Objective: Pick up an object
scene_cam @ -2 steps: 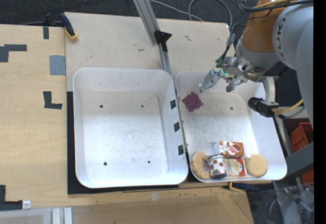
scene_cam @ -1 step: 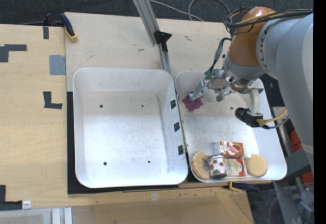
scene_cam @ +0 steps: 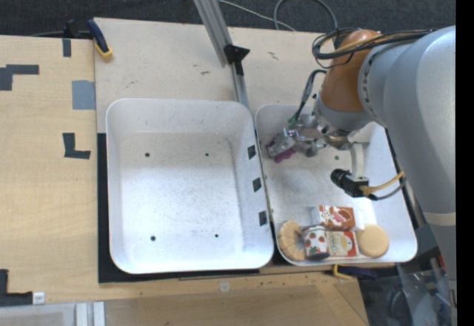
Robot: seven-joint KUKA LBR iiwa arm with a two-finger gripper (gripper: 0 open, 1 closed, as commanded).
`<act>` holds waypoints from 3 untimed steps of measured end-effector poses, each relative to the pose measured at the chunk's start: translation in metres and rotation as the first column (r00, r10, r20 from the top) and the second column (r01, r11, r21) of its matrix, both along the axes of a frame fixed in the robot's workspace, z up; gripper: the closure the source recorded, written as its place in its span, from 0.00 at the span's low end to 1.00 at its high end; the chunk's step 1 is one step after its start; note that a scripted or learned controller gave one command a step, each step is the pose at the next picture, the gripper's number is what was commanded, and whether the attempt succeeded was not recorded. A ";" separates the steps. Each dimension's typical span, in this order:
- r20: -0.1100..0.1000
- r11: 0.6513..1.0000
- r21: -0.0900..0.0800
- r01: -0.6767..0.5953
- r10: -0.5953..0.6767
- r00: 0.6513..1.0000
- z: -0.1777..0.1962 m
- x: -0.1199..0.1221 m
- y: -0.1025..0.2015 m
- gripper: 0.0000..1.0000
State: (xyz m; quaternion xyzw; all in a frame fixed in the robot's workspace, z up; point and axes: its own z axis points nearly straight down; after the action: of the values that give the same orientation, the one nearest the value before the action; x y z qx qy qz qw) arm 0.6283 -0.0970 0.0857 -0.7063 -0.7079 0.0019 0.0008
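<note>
Your end effector (scene_cam: 285,143) is down in the right bin (scene_cam: 404,239), closed on a small purple object (scene_cam: 282,153) near the back-left corner, with food packs (scene_cam: 329,235) clustered at the front.

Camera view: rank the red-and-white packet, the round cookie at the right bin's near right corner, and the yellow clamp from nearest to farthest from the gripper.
From the gripper:
1. Red-and-white packet, right bin, near end.
2. Round cookie, same bin's near right corner.
3. Yellow clamp, bench's far left.

White bins (scene_cam: 178,113); grey arm (scene_cam: 415,87), orange band (scene_cam: 348,84); red-white packet (scene_cam: 326,241)
</note>
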 end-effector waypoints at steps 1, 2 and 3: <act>0.001 1.000 0.002 -0.001 0.001 1.000 0.012 0.001 0.001 1.00; 0.008 1.000 0.001 0.001 -0.001 1.000 0.072 -0.002 -0.006 1.00; 0.007 1.000 0.002 0.000 0.000 1.000 0.116 0.003 -0.001 1.00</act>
State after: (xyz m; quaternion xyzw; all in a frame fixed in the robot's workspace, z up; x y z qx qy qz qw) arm 0.6317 -0.0981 0.2018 -0.7062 -0.7080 -0.0013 -0.0013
